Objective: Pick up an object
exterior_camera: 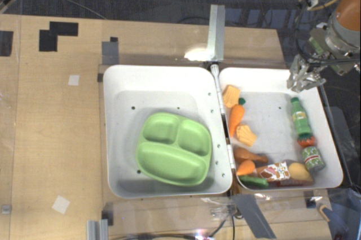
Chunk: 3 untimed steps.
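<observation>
On the table (51, 137), the left bin (115, 120) holds a green divided plate (174, 148). Right of it, the right bin (269, 106) carries carrots, packets and a green bottle (299, 118) lying lengthwise, cap toward the far wall. Above that far corner hangs the end effector (303, 82), nothing between its fingers; open or closed, can't tell.

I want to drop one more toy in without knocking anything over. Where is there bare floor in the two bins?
Left bin: a bare strip behind and left of the green tray. Right bin: open floor in the middle, between the carrot and the green bottle. Its front edge is crowded with packed toys. The gripper hangs over its back right corner.
</observation>
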Available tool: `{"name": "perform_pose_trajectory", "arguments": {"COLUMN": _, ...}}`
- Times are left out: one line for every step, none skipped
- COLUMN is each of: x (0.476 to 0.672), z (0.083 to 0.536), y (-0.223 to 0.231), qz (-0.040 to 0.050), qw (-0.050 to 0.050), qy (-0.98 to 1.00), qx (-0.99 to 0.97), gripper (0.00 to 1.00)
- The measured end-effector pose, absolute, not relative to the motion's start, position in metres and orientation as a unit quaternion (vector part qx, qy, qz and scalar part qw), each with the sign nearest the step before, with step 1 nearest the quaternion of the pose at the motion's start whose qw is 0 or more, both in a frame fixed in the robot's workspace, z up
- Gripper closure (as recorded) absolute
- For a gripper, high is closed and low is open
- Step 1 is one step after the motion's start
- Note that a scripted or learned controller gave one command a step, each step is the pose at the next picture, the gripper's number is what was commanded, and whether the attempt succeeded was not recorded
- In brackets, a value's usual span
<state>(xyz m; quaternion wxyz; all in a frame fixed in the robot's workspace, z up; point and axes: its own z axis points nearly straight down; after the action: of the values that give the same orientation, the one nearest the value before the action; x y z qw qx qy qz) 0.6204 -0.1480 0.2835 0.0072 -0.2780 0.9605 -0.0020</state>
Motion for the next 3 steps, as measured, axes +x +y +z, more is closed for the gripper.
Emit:
{"name": "perform_pose_trajectory", "arguments": {"x": 0.671, "z": 0.277, "y": -0.180, "qz": -0.0016, "qw": 0.005, "qy": 0.928, "qx": -0.372, "gripper": 1.00}}
{"name": "perform_pose_trajectory", "arguments": {"x": 0.671, "z": 0.276, "y": -0.202, "qz": -0.0027, "qw": 0.005, "qy": 0.810, "qx": -0.587, "gripper": 1.00}}
{"name": "perform_pose_trajectory", "arguments": {"x": 0.670, "z": 0.210, "y": -0.204, "qz": -0.0006, "qw": 0.003, "qy": 0.671, "qx": -0.741, "gripper": 1.00}}
